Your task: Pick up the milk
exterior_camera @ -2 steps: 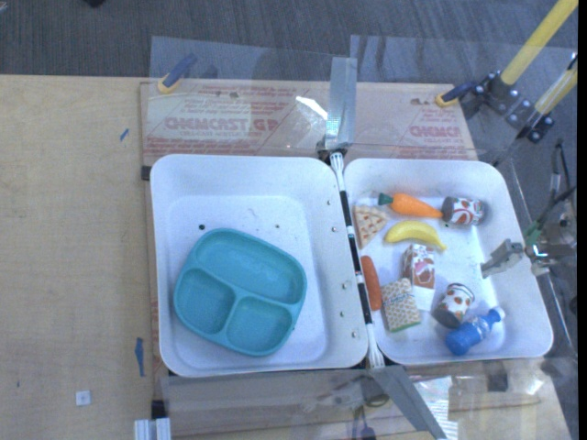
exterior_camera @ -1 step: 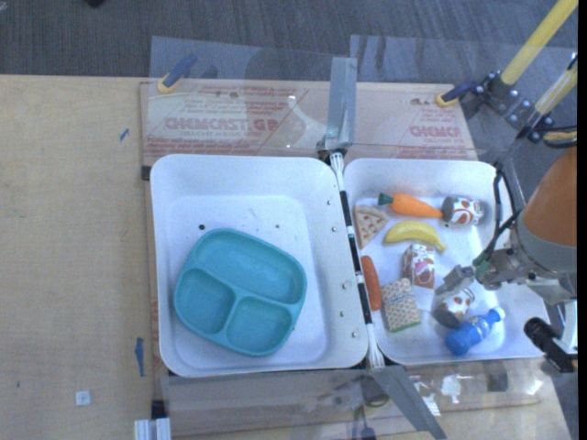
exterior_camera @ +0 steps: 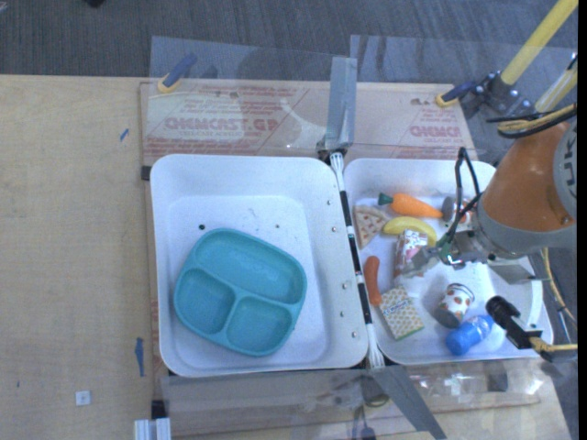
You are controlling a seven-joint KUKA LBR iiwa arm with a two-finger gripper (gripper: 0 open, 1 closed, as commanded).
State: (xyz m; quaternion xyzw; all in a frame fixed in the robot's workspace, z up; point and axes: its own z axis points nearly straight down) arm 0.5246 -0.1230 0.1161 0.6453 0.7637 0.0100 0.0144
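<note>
Far left of the frame: pale wooden worktop (exterior_camera: 64, 246), with nothing of the task on it. Next, left of centre: the left bin (exterior_camera: 165, 246), bearing a teal divided plate (exterior_camera: 240, 290) lying flat. Past the hinge line at mid-frame: the right bin (exterior_camera: 514, 287), crowded with toy food. Along its left wall, a pizza slice (exterior_camera: 370, 223) above a red sausage (exterior_camera: 371, 278). Further right, a carrot (exterior_camera: 413, 205) at the top, a banana (exterior_camera: 408, 227) just under it, then a shiny packet (exterior_camera: 411, 253). Below these, lower middle of that bin, a small patterned carton, taken here to be the milk (exterior_camera: 401, 313): resting on the bin floor, tilted, near the sausage and untouched. To its right, a white cup-like piece (exterior_camera: 456, 301) and a blue bottle (exterior_camera: 468, 335) close together. Right of centre, low over the bin: the gripper (exterior_camera: 451, 250), just beside the packet and above the carton in the frame, hung from the grey arm with its orange band (exterior_camera: 527, 191) at the right edge. Jaws: apart or together, impossible to tell from this angle; nothing seen between them. By this showing, nothing done beyond the reach into the correct bin. Left to do, most likely: shifting down-frame and leftward over the carton, closing on it, lifting it clear.
</note>
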